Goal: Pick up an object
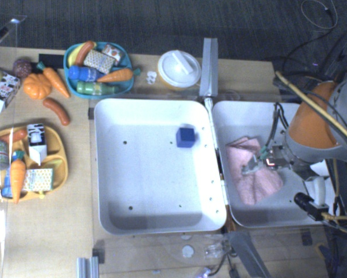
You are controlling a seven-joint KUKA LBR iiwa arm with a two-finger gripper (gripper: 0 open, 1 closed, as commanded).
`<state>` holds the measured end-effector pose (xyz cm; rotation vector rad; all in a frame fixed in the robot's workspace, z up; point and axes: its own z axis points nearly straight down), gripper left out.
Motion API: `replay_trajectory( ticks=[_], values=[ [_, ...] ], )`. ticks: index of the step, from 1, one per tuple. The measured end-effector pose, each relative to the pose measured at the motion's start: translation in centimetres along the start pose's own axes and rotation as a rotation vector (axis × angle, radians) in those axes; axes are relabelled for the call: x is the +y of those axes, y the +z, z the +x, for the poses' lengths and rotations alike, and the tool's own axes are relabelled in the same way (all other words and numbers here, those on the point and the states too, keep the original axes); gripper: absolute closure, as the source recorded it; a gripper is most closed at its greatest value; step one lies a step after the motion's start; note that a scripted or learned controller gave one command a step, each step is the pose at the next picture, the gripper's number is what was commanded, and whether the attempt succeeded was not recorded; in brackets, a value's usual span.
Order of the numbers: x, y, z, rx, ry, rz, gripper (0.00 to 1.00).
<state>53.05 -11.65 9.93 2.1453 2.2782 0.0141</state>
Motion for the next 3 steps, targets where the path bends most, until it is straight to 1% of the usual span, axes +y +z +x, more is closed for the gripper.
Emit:
replay_trajectory(
  ticks=[1,2,3],
  values=[
    [7.1,0.7,0.5,-0.001,-0.194,-0.005,0.00],
    [6.7,-2.2,-5.1,0.002,-0.197,0.010,0.00],
    [11.6,-16.6,-1.2,0.003,-0.661,0.005,0.00]
  ],
)
